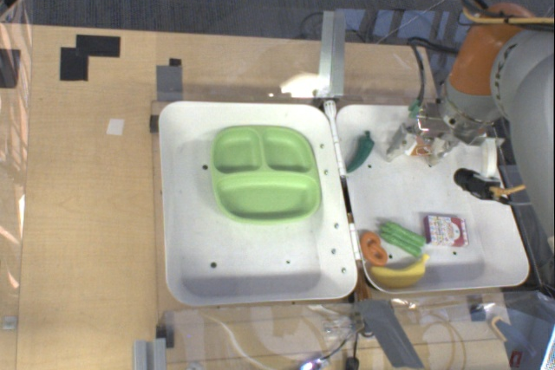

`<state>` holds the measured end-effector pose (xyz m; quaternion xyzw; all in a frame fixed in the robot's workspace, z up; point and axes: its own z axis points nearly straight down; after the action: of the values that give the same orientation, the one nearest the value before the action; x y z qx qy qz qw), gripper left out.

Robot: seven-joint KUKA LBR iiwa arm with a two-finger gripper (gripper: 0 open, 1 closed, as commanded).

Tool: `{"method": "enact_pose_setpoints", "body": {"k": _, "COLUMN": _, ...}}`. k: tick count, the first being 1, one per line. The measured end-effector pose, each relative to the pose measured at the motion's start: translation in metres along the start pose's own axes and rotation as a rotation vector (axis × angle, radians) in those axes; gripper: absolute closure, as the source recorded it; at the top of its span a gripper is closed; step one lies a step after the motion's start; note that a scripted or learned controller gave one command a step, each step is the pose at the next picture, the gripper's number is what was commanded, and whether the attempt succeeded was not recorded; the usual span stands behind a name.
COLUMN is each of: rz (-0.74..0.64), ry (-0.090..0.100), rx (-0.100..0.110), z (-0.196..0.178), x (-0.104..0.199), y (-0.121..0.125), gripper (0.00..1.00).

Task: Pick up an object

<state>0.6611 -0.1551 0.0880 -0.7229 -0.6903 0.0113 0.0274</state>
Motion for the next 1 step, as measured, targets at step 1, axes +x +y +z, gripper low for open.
{"method": "enact_pose_setpoints", "body": {"k": 1, "rz": 0.028, "ry": -0.007, "rx": -0.007, "z": 0.0001, "x": 0.0027, "y": -0.0001, "gripper": 0.0}}
